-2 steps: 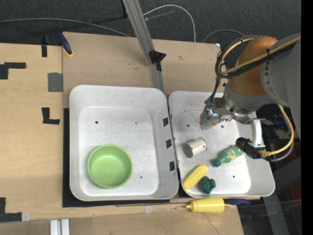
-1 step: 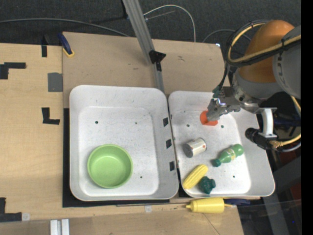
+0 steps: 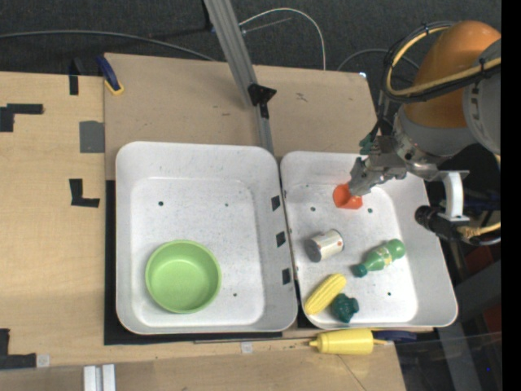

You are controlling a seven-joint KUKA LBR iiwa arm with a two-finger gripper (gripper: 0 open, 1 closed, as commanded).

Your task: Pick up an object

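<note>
Your end effector (image 3: 361,182) is low in the right bin (image 3: 423,300), at its far end, directly over a small orange piece (image 3: 348,198). You can't tell from this slant whether it is open or closed, or whether it has the piece at all (the tip covers the piece's upper right side).

The orange piece is the likely target. It looks like a small, hard plastic toy: light, stiff, probably smooth enough to skid on the white bin floor if nudged off-centre. Its shape is partly hidden, so aim to take it across its narrowest span, low down, squarely from above.

If that fails, your other choices lie nearer the front: a grey can (image 3: 325,245) on its side (it may roll), a green bottle (image 3: 379,257), and a corn cob (image 3: 324,292) touching a dark green lump (image 3: 345,307). A green bowl (image 3: 183,276) sits in the left bin (image 3: 138,161), and a yellow bottle (image 3: 346,342) lies on the desk (image 3: 49,243) outside.
</note>
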